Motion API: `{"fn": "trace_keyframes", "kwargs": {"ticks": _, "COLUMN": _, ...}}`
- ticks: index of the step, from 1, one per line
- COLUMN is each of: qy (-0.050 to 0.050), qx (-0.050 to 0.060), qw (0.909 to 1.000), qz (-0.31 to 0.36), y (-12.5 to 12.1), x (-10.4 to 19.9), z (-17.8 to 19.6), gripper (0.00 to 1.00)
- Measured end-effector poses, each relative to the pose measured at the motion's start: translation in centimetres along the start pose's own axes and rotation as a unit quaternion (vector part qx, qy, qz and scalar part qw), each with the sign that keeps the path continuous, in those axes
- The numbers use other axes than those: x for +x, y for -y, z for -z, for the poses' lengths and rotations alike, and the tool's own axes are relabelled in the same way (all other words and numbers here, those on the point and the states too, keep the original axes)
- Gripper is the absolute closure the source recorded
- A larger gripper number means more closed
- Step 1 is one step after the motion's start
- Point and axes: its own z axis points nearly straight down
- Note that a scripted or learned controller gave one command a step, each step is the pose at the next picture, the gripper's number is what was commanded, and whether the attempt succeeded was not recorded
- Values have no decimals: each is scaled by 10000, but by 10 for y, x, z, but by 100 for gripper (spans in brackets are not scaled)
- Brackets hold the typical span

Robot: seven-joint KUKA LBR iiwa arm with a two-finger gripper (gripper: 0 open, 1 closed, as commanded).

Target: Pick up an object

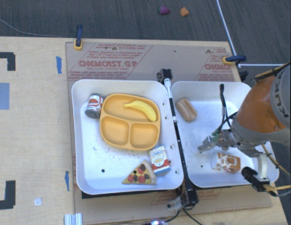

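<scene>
Camera view has my claw [207, 144] hovering mid right bin [202, 175], can't tell how it's set, with the waffle-looking toy [227, 163] just beside it toward the bin's front-right corner.

Banana [141, 109] in tray [112, 128]

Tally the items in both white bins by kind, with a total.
Yellow divided plastic plate: 1
Yellow toy banana: 1
Red and white toy can: 1
Toy pizza slice: 1
Small toy carton: 1
Brown toy bread roll: 1
Orange and white toy piece: 1
Total: 7
</scene>
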Motion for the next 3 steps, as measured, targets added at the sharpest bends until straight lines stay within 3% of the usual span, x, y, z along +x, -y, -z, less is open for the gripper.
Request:
{"fn": "trace_keyframes", "kwargs": {"ticks": 1, "qy": -63, "qx": 54, "qw": 10000, "qz": 31, "y": -20, "x": 8, "z": -11, "gripper": 0}}
{"fn": "trace_keyframes", "kwargs": {"ticks": 2, "qy": -60, "qx": 11, "qw": 10000, "qz": 42, "y": 7, "x": 9, "z": -11, "gripper": 0}}
{"fn": "trace_keyframes", "kwargs": {"ticks": 3, "qy": -69, "qx": 47, "qw": 10000, "qz": 39, "y": -24, "x": 3, "z": -12, "gripper": 0}}
